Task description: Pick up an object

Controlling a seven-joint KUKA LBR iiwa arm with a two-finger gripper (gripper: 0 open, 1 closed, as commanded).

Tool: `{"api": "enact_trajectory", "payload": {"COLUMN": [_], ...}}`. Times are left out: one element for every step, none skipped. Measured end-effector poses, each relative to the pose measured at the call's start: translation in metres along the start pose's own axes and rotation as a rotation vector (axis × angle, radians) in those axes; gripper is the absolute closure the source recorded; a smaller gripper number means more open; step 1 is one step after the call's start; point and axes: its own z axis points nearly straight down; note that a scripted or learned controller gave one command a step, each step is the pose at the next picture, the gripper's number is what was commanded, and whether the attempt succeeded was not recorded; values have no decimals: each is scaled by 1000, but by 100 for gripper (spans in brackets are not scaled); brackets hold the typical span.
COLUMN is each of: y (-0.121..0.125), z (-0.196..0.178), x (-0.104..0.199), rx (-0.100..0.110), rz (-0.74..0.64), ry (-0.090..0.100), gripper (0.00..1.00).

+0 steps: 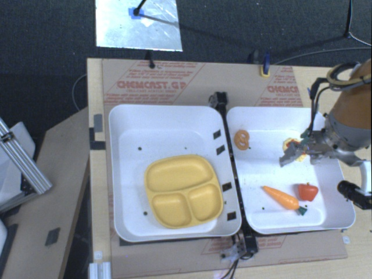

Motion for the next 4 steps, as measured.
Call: {"api": "enact_trajectory", "payload": {"y": [3, 10, 10, 11], "z": [-7, 52, 104, 91], "x": [0, 5, 5, 5], "rx": [-14, -13, -10, -14], "rz": [-3, -1, 0, -1], "ry": [-2, -2, -1, -3], "gripper": [0, 0, 0, 100]}}
